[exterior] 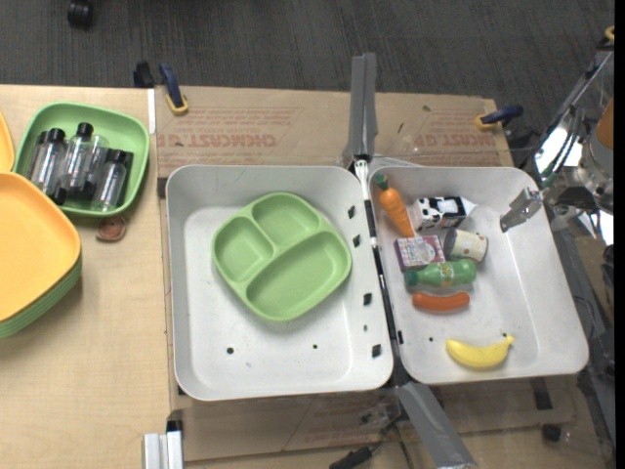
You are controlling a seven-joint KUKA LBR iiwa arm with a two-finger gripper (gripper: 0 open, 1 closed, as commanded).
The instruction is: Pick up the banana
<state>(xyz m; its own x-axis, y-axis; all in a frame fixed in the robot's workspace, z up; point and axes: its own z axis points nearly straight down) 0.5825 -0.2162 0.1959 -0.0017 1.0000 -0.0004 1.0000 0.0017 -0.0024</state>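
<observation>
Nearest me, the banana lies by the right bin's front edge; my gripper hovers at its right rim, jaws unreadable; I risk a glancing miss on that curved skin.

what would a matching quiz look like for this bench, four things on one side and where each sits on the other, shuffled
Things:
1. banana
2. carrot
3. green divided plate
4. small bottles

Places:
A. in the left bin
B. in a green tray on the bench, left of both bins
C. near corner of the right bin, apart from the other items
D. far left corner of the right bin, beside the divider

Pairs: 1-C, 2-D, 3-A, 4-B
</observation>
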